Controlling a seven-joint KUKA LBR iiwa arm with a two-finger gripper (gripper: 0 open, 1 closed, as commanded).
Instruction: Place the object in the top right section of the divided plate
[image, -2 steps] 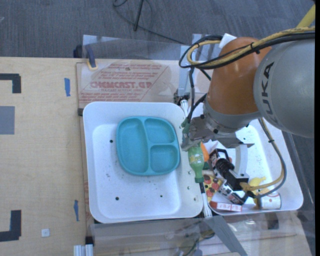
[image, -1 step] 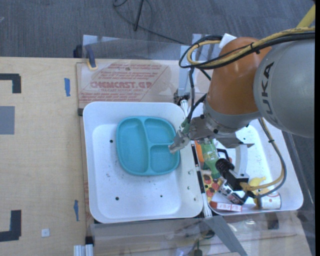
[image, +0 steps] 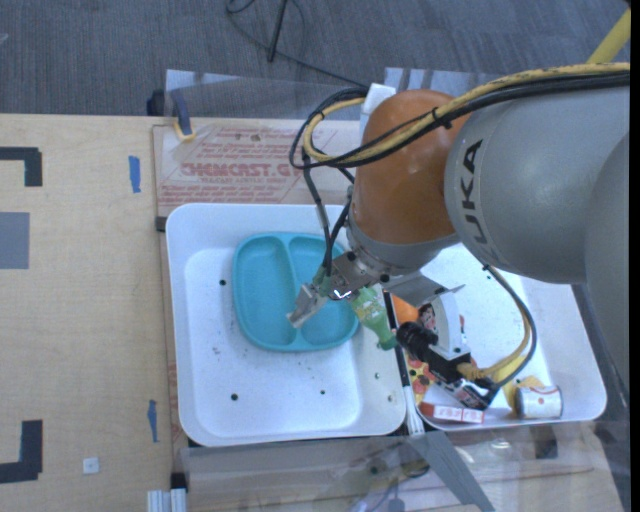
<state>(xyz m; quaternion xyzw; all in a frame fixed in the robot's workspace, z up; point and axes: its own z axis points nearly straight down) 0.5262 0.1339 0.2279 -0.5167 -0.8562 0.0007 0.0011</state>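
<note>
Gripper (image: 308, 308) hangs over the blue divided plate (image: 265, 290), finger state unclear; the green object (image: 372, 315) beside looks light, probably soft, best pinched mid-body.

Arm (image: 520, 170): cut off at frame right and top edge. Its bulk hides upper part of right bin (image: 585, 400) and right rim of blue divided plate (image: 275, 290). Gripper (image: 312, 305), frame centre: too blurred to tell fingers. Green object (image: 372, 315) beside it partly covered; identity unclear.
</note>
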